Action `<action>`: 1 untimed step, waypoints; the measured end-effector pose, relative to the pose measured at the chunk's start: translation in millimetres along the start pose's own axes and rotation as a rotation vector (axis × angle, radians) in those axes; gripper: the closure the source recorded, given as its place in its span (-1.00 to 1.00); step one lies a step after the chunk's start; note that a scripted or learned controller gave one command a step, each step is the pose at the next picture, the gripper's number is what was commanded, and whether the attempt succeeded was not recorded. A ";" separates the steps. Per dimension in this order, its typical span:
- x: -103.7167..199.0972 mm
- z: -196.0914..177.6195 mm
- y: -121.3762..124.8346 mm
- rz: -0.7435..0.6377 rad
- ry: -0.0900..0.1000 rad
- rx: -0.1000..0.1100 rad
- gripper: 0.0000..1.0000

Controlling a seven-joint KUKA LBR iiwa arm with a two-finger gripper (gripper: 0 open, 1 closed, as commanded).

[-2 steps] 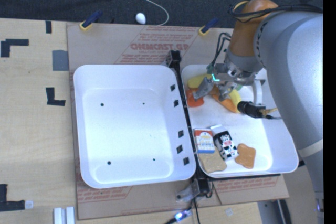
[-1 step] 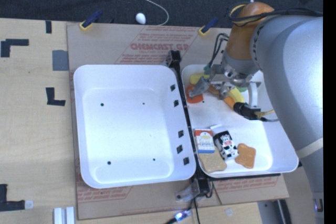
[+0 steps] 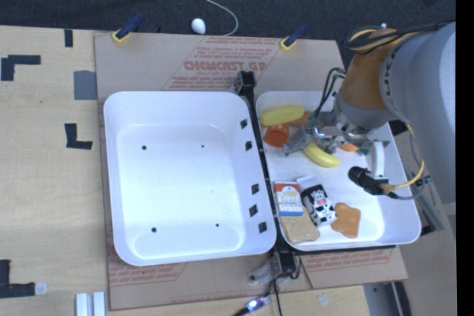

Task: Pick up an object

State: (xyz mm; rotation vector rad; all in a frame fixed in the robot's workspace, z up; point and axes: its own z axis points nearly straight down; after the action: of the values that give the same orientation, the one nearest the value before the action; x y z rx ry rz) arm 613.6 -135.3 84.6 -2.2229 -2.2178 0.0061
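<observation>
2 white bins sit side by side on the worktop (image 3: 44, 159). The left bin (image 3: 126, 115) is the bigger-looking one, w/ 4 small dark dots on its floor. The right bin (image 3: 400, 226) has all the toys & food bits.

Count in the right bin: 2 yellow things, 1 long yellow piece (image 3: 282, 115) near the top left corner & 1 yellow banana (image 3: 321, 155) a bit lower, by the arm. 1 orange-red cup thing (image 3: 276, 135) just under the long yellow piece, touching it or nearly. 1 small carton (image 3: 289, 200) w/ a red top & blue bottom, near the divider. 1 black & white cow-print box (image 3: 318, 206) just beside the carton, on its right. 1 tan bread-like slice (image 3: 300, 229) at the bottom edge, under those 2. 1 orange-brown piece (image 3: 346, 220) to the right of the cow box. 1 small orange bit (image 3: 349, 147) peeks out by the arm.

1 arm (image 3: 415, 78), grey w/ an orange band, comes in from the right over the right bin. Its gripper (image 3: 311, 140) is low in the bin, between the red cup & the banana, right next to both. Can't tell if the gripper is wide or pinched, or if it has anything. 1 black cable end (image 3: 363, 179) hangs by the arm.

Behind the bins: 2 blue & yellow clamps (image 3: 127, 27) on the brown board, & 1 white ball (image 3: 198, 25) on a thin cord.
</observation>
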 end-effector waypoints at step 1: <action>2.3 -9.9 2.4 -0.003 0.001 -0.003 1.00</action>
State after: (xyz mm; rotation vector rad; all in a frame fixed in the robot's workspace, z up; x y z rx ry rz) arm 616.0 -133.0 94.4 -2.2209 -2.2224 0.0017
